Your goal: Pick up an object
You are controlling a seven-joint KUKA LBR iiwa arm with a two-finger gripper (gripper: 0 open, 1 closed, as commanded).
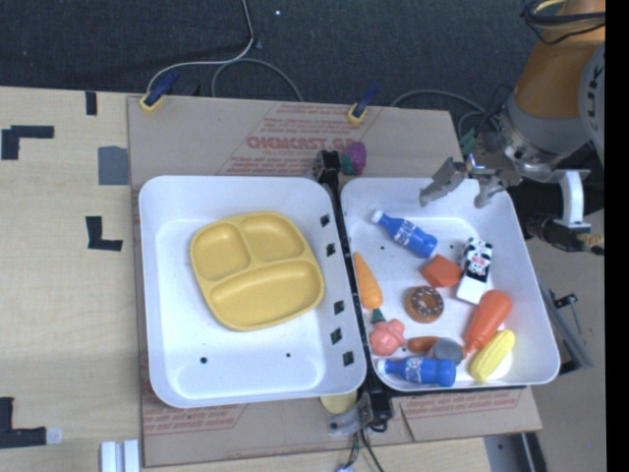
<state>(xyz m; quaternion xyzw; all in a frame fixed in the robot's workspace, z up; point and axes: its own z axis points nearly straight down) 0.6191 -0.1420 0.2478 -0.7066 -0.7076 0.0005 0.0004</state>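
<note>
Tray [257,270] in left bin [162,214]

One fixed camera above the bench, looking down at a slant.

The camera view sits high over the bench and tilts downward, so the two white bins lie near the middle of the picture: the left bin [157,293] with the yellow divided plate [257,269], and the right bin [526,283] with the small toys. It is far enough off to take in both bins whole, the cardboard sheet [275,136] under them, the wooden bench top [59,293] at left and a strip of dark floor [295,18] along the top. The arm [560,77] enters from the right edge, its gripper [462,193] over the right bin's upper rim.
</note>
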